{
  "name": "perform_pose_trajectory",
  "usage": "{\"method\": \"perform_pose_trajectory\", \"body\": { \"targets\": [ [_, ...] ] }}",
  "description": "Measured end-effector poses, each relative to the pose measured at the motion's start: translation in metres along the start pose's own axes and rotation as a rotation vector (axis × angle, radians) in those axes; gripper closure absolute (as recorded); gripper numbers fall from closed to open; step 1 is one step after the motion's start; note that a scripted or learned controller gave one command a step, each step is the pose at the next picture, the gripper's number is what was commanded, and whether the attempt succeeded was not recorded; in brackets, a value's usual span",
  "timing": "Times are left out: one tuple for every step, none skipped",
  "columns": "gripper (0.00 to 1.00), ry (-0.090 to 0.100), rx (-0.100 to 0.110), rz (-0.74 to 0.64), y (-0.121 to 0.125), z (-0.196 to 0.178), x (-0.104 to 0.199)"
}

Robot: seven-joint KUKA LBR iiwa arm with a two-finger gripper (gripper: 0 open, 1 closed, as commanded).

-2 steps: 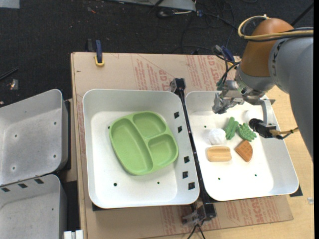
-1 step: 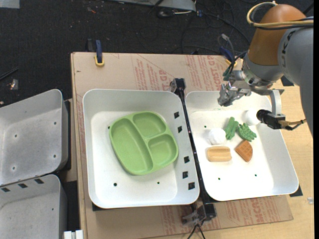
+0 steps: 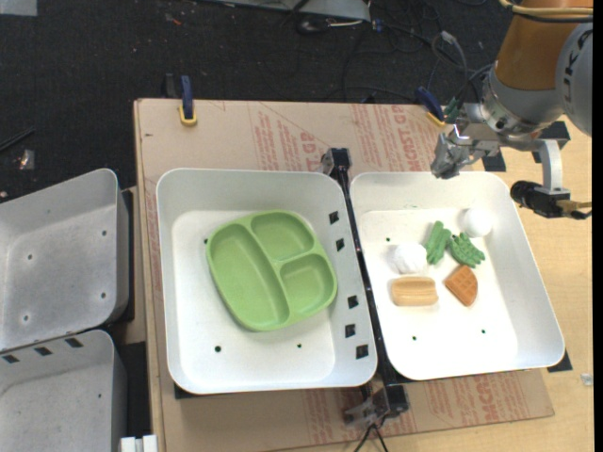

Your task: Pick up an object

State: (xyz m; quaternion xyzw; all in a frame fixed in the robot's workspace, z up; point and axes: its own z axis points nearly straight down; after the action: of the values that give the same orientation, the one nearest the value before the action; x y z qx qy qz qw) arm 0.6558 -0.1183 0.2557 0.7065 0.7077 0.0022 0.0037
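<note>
Our gripper (image 3: 450, 161) hung above the right bin's (image 3: 528, 337) far rim; we could not tell its state. The toy food sat clustered mid-bin, so we judged the bread roll (image 3: 414, 292), lying slightly apart, the cleanest target for a straight descent.

Two white bins (image 3: 179, 347) (image 3: 528, 347): one green divided plate (image 3: 271, 269) in the left; in the right, two white balls (image 3: 477, 221) (image 3: 410, 257), two green toy vegetables (image 3: 436, 242) (image 3: 466, 250), one tan bread roll (image 3: 414, 292), one orange wedge (image 3: 462, 285)
</note>
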Motion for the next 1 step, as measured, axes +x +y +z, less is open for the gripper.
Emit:
{"method": "perform_pose_trajectory", "body": {
  "targets": [
    [1.00, 0.003, 0.009, -0.004, -0.0131, 0.0067, 0.0447]
  ]
}}
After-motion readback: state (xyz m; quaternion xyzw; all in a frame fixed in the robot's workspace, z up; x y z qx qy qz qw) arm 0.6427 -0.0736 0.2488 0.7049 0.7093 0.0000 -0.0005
